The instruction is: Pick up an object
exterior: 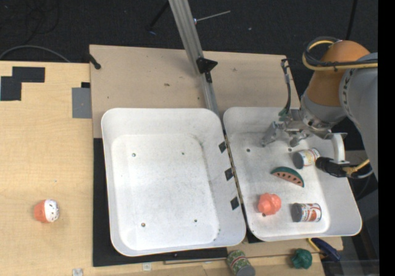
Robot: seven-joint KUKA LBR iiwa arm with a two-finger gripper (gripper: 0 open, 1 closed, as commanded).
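Note:
The right bin [345, 222] holds several objects. A watermelon slice toy [288, 176] lies near its middle. A red lumpy toy [269, 204] sits toward the front, and a small red-and-white can [307, 212] lies on its side next to it. A little white bottle [305, 158] with a dark cap lies just right of the slice. My gripper [282, 139] hangs low over the back of the right bin, above and behind the slice and bottle. Its two metal fingers [268, 139] are spread apart with nothing between them.
The left bin [117, 121] adjoins the right one, with black clips along the shared edge. A slanted aluminium rail [187, 21] stands behind the bins. An orange-white ball [46, 211] rests on the wooden table at far left. A green toy [302, 259] and a small can [237, 262] lie before the bins.

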